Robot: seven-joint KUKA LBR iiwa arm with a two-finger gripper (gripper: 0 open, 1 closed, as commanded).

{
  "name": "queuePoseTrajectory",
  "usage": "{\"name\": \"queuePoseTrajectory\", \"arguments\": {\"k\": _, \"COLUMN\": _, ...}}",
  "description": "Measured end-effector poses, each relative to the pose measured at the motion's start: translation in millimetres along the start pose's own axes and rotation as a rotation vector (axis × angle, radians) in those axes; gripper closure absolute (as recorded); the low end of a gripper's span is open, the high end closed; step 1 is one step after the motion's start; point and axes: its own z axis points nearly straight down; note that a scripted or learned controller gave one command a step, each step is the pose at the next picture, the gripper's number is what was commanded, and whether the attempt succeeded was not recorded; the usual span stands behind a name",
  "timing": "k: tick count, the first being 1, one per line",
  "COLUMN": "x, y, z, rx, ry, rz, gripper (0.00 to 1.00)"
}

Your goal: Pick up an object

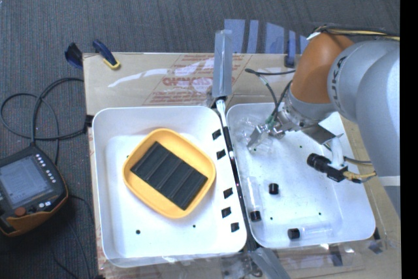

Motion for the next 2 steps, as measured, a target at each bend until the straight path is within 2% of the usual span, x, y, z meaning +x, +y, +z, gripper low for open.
{"name": "queuePoseTrajectory", "arguments": {"k": 1, "x": 1, "y": 0, "z": -9, "rx": 0.003, "ry": 0.001, "rz": -0.004, "gripper": 1.00}}
{"name": "queuePoseTrajectory", "arguments": {"k": 2, "x": 57, "y": 19, "z": -109, "rx": -0.001, "ry": -0.002, "rz": 0.110, "gripper": 1.00}}
